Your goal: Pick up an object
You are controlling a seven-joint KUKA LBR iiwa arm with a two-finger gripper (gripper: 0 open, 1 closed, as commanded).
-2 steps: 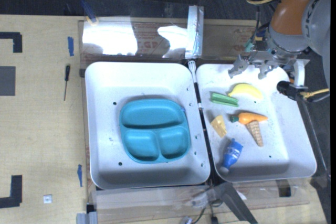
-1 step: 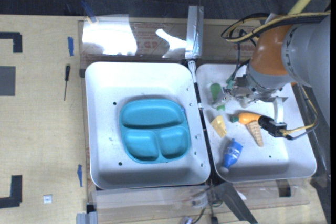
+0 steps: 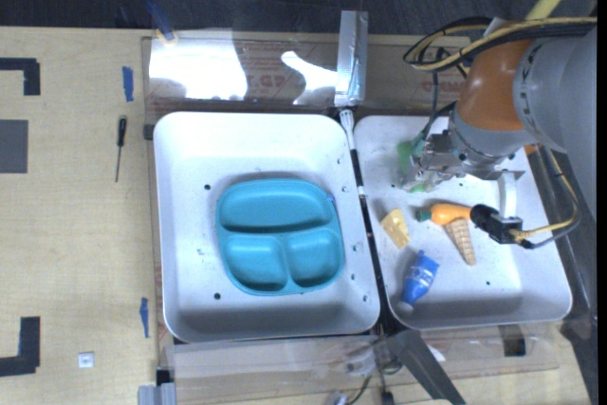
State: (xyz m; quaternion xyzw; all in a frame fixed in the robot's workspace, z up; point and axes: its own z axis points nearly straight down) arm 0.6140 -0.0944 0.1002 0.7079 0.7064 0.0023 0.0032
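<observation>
From above, the pale wood-grain tabletop (image 3: pixel 66 232) carries two shallow, glossy white plastic bins with rounded corners. The left bin (image 3: pixel 180 156) holds a smooth turquoise divided plate (image 3: pixel 280 234), oval, with one long compartment at the back and two smaller ones nearer the front. The right bin (image 3: pixel 541 285) holds the small things: a yellow wedge-shaped piece (image 3: pixel 395 228) near its left wall, a blue crumpled-looking object (image 3: pixel 419 278) toward the front, an orange carrot-like toy (image 3: pixel 446 213) in the middle, and a tan ribbed cone (image 3: pixel 462 240) just beside it, tip pointing forward. A small green object (image 3: pixel 413 152) lies toward the back of this bin, right at the gripper (image 3: pixel 429 168). The grey metal arm with its shiny orange band comes in from the right and hangs low over that back area. How far the gripper stands apart I cannot tell, nor whether it has hold of anything.
</observation>
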